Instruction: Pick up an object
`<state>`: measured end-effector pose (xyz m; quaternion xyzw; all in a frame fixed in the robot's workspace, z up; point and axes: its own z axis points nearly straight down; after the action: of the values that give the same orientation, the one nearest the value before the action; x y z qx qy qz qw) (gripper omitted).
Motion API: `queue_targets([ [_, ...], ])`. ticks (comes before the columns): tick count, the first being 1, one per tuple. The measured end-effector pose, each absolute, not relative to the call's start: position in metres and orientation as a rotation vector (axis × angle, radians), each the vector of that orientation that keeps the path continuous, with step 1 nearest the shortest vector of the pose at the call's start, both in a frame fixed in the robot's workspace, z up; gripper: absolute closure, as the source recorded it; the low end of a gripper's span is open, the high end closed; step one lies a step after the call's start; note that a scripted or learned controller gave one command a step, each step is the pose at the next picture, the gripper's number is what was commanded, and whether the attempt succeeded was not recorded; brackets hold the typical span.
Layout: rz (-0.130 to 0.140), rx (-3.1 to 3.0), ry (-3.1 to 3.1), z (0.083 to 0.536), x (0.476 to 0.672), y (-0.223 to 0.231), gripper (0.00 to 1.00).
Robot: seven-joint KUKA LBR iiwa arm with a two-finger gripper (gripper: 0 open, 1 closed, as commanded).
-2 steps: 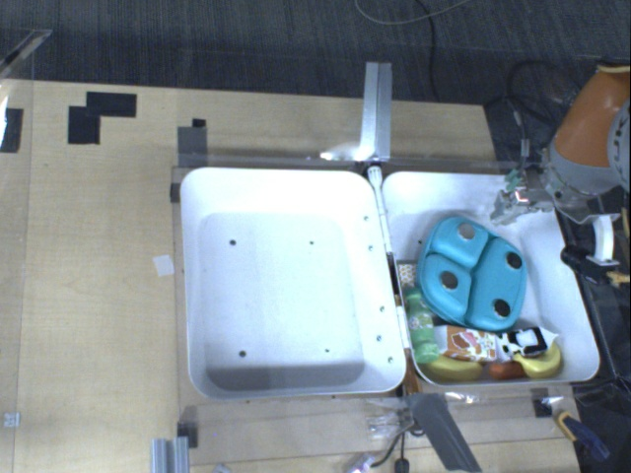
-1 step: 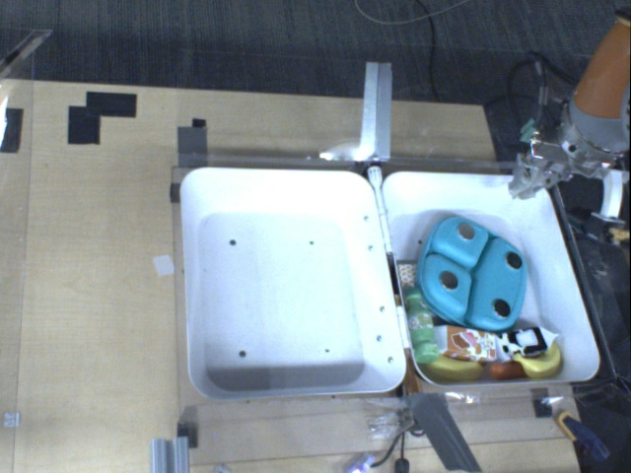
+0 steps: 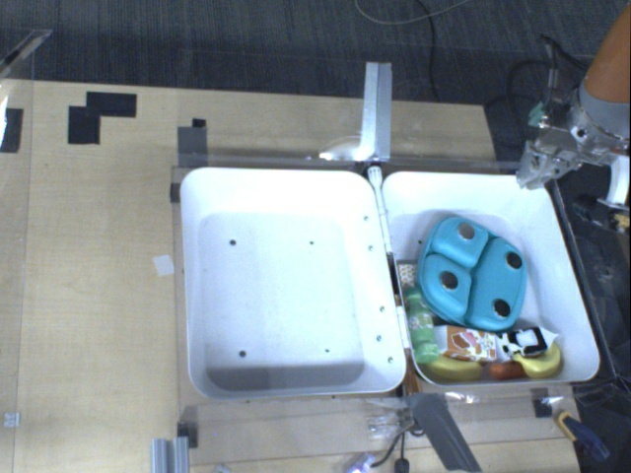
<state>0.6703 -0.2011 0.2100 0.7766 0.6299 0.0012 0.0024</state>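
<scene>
On the far left the pale wooden table [image 3: 89, 294] lies bare apart from a few black marks near its back edge. Next comes the left bin [image 3: 281, 284], a shallow white tray with rounded corners; its floor is open from wall to wall, so there is free room across all of it. A metal post [image 3: 378, 111] stands upright behind the seam where the two bins meet. The right bin [image 3: 552, 215] sits just beside the left one, their rims touching along that seam. Its contents crowd the front half: a blue moulded tray with round dimples [image 3: 473, 271] lies in the middle, a green item [image 3: 422, 328] lies against the left wall, a printed packet [image 3: 471, 344] sits in front of the blue tray, and yellow bananas [image 3: 537, 362] curve along the front rim. The back part of this bin is open floor. At the right, the hand [image 3: 545, 164] hangs over the bin's back right corner, well apart from the objects; I cannot tell how far open it is, and nothing shows in its grip.
</scene>
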Motion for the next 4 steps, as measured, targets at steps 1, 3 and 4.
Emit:
queue_targets([
  [1, 0.0, 2.522, 1.871, 0.201, 0.661, -0.199, 1.0],
  [3, 0.002, 2.785, 1.451, 0.209, 0.624, -0.196, 1.0],
  [4, -0.001, 2.916, 1.168, 0.221, 0.61, -0.195, 1.0],
])
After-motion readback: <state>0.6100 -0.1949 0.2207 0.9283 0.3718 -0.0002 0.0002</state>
